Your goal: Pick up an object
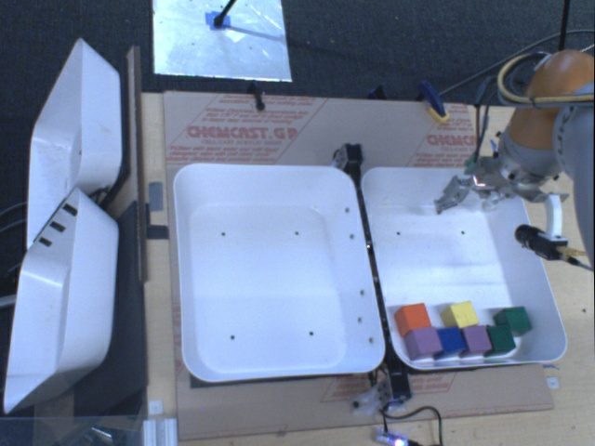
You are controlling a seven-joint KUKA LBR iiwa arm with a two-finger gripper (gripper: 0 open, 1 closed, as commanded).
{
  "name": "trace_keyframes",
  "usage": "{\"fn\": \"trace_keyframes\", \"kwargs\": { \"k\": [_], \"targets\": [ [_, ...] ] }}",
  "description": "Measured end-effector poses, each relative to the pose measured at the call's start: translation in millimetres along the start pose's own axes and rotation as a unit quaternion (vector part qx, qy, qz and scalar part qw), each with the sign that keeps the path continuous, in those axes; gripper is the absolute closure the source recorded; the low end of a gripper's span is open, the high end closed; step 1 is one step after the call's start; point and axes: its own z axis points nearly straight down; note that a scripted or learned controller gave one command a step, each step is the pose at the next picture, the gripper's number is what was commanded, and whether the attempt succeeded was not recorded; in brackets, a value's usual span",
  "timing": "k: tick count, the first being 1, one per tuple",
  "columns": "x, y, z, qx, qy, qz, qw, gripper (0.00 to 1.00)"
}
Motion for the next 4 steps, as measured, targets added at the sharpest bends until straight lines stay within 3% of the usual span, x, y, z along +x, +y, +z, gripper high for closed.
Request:
{"fn": "trace_keyframes", "kwargs": {
  "k": [1,2,4],
  "targets": [
    [0.0,1.4,-13.5,-0.002,-0.001,-0.001,1.0000,1.00],
    [-5.4,1.5,-57.8,-0.003,-0.001,0.000,1.0000,1.00],
    [13.1,-0.6,-158.3,-0.004,-0.001,-0.001,1.0000,1.00]
  ]
}}
